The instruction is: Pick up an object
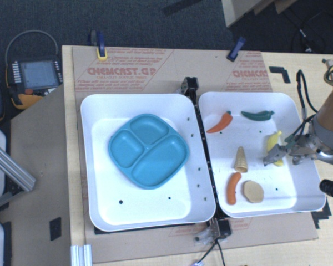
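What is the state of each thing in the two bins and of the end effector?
Blue plate: flat in left bin, nothing on it.
Carrot: lying, right bin.
Green pepper: lying.
Yellow piece: beside end effector.
Cone: lying.
Sausage: lying.
Tan round piece: lying.

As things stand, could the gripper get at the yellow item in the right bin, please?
Probably yes: the gripper sits just beside the yellow item, with bare bin floor between them and nothing lying on top of it.
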